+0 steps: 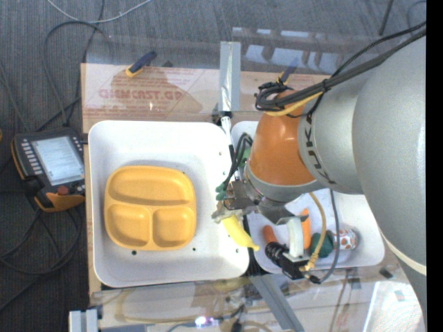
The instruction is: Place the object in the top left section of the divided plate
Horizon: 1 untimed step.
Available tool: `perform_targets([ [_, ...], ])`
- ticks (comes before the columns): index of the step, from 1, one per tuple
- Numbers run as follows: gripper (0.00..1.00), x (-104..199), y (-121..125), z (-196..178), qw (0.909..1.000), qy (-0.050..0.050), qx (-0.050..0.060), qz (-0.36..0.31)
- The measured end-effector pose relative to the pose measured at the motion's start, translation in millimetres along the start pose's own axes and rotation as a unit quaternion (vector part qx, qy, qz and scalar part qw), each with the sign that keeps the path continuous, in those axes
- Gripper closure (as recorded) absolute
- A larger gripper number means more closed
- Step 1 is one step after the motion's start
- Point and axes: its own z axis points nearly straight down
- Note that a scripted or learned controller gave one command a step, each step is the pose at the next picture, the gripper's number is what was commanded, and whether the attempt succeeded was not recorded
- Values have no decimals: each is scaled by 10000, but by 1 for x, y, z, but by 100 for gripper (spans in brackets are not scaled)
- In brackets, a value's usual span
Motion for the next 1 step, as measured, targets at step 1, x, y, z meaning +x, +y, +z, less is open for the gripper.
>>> perform_targets([
  [1, 100, -38, -2, -110, 9986, -19, -14, 531],
])
